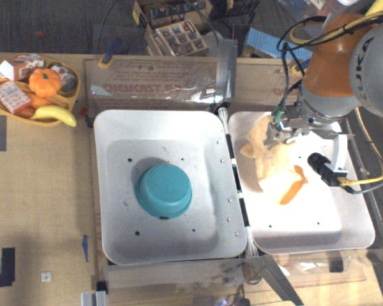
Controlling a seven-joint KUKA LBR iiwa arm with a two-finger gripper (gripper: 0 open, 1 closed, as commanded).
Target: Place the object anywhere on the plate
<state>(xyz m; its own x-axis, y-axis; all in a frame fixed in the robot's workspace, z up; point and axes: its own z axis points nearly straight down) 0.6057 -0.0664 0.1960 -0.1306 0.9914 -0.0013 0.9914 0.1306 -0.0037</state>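
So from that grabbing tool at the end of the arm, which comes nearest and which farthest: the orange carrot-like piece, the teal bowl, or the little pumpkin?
Going by the camera view, measured from the tool:
1. The orange carrot-like piece, just below the tool in the right bin.
2. The teal bowl, upside down in the left bin.
3. The little pumpkin, in the basket at the bench's far left corner.

Arm [345, 50]: reaches in from the right, grey with the orange band above the wrist, bent downward.
Wrist: tilted toward the lower left.
Gripper [279, 132]: low, pointing down; its tips seem washed out by glare.
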